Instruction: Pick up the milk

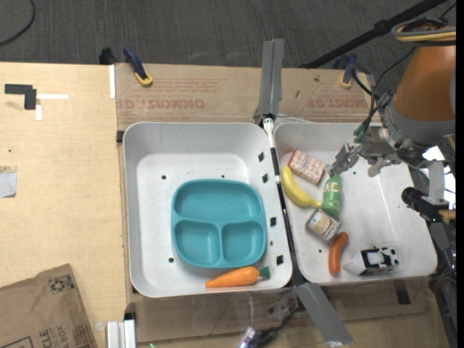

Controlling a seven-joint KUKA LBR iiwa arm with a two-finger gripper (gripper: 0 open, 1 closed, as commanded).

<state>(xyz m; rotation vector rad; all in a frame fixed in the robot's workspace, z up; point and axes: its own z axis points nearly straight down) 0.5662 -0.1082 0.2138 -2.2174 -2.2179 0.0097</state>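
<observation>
In the camera view we see the gripper hanging over the far part of the right bin. It sits just above the top of a green bottle, with a pink box to its left. We cannot tell from this slanted look whether it is open or closed, and nothing shows in its grasp. The milk carton, white with black patches, lies in the near corner of the same bin. It is well apart from the gripper, toward the picture's bottom and a little to the right. It seems to rest on its side, with its long axis running roughly left to right across the picture. A sausage lies near its left end and a small can sits beyond that. We judge that the move turns on travelling toward the near rim over bare bin floor, then closing across the carton's short width.
</observation>
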